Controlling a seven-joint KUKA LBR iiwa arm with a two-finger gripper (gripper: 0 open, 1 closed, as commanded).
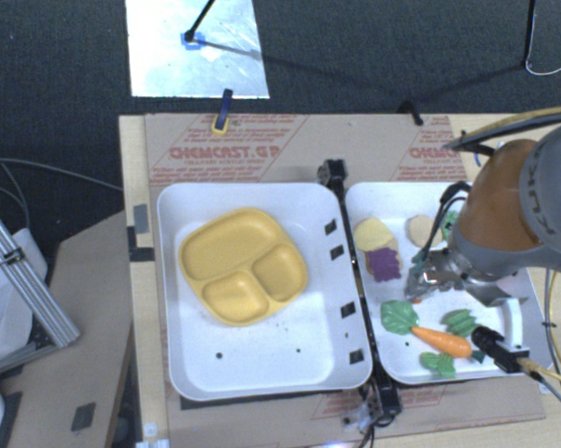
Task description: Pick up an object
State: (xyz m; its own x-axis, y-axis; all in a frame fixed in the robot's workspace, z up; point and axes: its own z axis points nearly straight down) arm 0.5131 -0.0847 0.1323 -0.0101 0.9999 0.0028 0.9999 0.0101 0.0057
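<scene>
My gripper point(420, 284) hangs low over the middle of the right bin point(400, 193), reaching in from the right under the grey and orange arm. Just to its left lies a purple piece point(384, 263), and a yellow piece point(373, 231) sits behind that. A cream round piece point(419, 228) lies at the back. Right below the gripper is a green leafy piece point(397, 315). An orange carrot point(442, 341) lies toward the front, with one green piece point(460, 320) beside it and another point(438, 362) near the front wall. I see nothing held in the gripper.
The left bin point(259, 359) holds a yellow divided plate point(242, 265) in its back half. A black divider with clips point(349, 262) runs between the bins. The arm's bulk covers the right part of the right bin.
</scene>
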